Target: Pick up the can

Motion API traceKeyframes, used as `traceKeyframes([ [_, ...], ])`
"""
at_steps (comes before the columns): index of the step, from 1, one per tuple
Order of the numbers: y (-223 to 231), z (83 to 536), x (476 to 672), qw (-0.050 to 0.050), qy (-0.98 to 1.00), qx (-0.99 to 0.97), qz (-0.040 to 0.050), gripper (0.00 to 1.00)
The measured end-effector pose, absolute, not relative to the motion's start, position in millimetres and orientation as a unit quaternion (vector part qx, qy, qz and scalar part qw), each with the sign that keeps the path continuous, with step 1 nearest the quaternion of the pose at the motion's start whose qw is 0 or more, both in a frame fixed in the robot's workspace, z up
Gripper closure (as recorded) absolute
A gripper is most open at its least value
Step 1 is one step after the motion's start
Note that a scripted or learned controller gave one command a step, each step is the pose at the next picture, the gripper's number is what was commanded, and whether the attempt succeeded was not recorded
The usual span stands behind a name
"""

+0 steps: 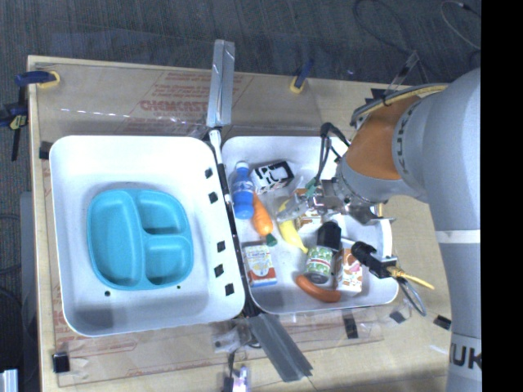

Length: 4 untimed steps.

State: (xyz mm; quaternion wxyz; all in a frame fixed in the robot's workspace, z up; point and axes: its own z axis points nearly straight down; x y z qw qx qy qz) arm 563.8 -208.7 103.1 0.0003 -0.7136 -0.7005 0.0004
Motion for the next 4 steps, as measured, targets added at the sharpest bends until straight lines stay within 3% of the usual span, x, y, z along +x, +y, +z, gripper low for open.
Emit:
traceKeyframes([
  [1, -210, 115, 564.7, -0.001, -0.701, -0.713, 0.0002, 1.0],
  [2, -159, 194, 604.0, 0.002, -0.613, -0.79, 0.0012, 1.0],
  [3, -97, 237, 625.6, 0.003, -0.482, -0.876, 0.0024, 1.0],
  [4, -179, 236, 650.3, 0.002, -0.41, -0.912, 0.0024, 1.0],
])
